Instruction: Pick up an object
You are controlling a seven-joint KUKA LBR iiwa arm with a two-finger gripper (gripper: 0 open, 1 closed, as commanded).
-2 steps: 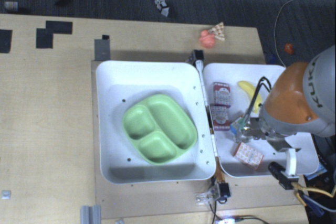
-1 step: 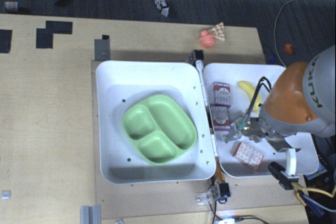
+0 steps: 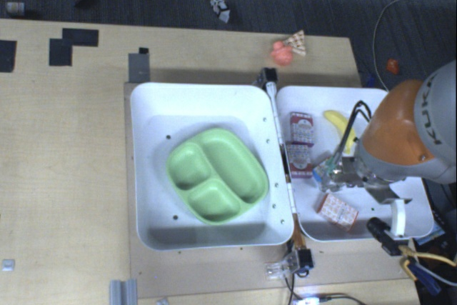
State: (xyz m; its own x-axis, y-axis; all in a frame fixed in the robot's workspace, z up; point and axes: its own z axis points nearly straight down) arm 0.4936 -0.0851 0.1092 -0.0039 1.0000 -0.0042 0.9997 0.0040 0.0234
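Note:
The right bin (image 3: 307,228) holds a red and white carton (image 3: 302,131), a purple packet (image 3: 300,157) below it, a yellow banana (image 3: 338,123) and a small checkered red and white box (image 3: 337,211) near the front. My gripper (image 3: 334,175) hangs low in this bin, just above the checkered box and right of the purple packet. The grey arm with its orange band (image 3: 395,132) covers the bin's right side. The left bin (image 3: 146,175) holds a green divided plate (image 3: 216,173).
A pink ball with a small shell-like toy (image 3: 288,50) lies on the bench behind the bins. Black blocks (image 3: 71,45) sit at the bench's far left. Cables and a clamp (image 3: 296,264) lie at the front edge between the bins.

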